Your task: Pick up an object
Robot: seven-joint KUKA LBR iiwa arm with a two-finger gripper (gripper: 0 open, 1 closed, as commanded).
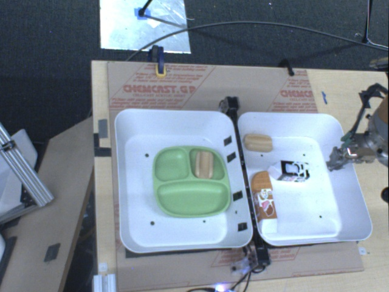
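Nearest the camera, inside the right bin [349, 221], a packaged snack [264, 202] lies by the left wall, a bread roll [258, 142] beyond. The gripper [338, 159] hovers at the bin's right rim; its opening cannot be told. A descent there could strike the rim.

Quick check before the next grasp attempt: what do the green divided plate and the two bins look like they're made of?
The green divided plate looks like moulded plastic with a matte to satin finish: uniform pale green, rounded compartment walls, only soft highlights. The left bin and right bin look like thin formed white plastic, smooth and slightly glossy, with rounded corners and flared rims. Painted metal can't be excluded from this view.
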